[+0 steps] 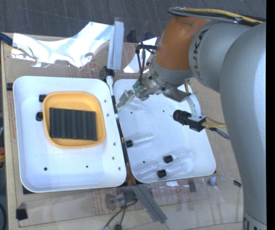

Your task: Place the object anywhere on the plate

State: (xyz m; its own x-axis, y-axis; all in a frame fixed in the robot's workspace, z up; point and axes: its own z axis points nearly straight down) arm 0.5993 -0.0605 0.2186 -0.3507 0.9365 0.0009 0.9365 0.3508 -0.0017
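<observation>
Wooden counter below, with crumpled silver foil at the far edge and two white bins side by side. Inside the left bin, a yellow plate with a dark ribbed insert in the middle, nothing lying on it. Inside the right bin, several clear tubes with black caps, one near the left wall, the others close together toward the near edge; all well apart from the plate. Grey arm reaching in from the right, tool low over the far left corner of the right bin, just beside the dividing wall. Not possible to tell whether released or clenched, or whether grasping anything.
</observation>
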